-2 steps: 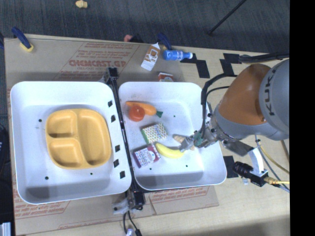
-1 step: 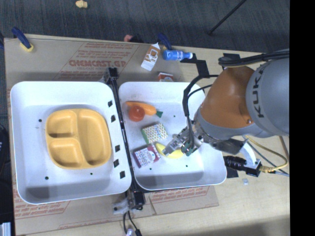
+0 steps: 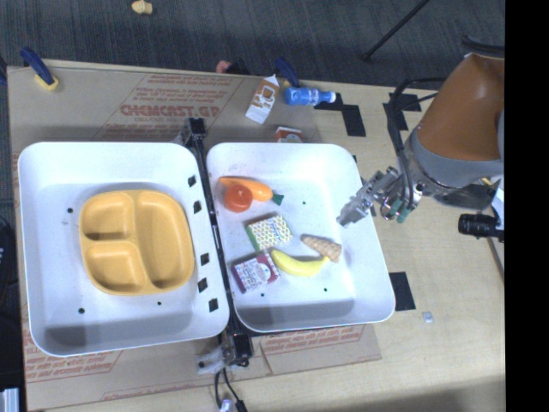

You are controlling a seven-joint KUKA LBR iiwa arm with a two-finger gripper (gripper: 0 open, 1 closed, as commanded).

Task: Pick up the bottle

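The end effector (image 3: 353,212) is hovering over the right rim of the right bin (image 3: 371,256), at the end of the grey arm (image 3: 455,136) that is reaching in from the right of the camera view. Its fingers are showing as a blurred grey cluster; whether they are standing wide or narrow cannot be told, and nothing is showing between them.

The bottle (image 3: 307,97), blue with a pale cap end, is lying on its side on the desk (image 3: 446,333), beyond the far edge of the right bin, well apart from the end effector and up and to the left of it. A small carton (image 3: 262,99) is lying just left of the bottle.

Inside the right bin, to the left of the end effector, several things are lying: an orange carrot-like piece (image 3: 249,187) touching a round red-orange piece (image 3: 238,198), a patterned packet (image 3: 268,230), a cone-shaped piece (image 3: 322,246) nearest the end effector, a banana (image 3: 298,264) just below it, and a second small packet (image 3: 255,273).

The left bin (image 3: 51,307), farther left, is holding a yellow divided tray (image 3: 137,240).
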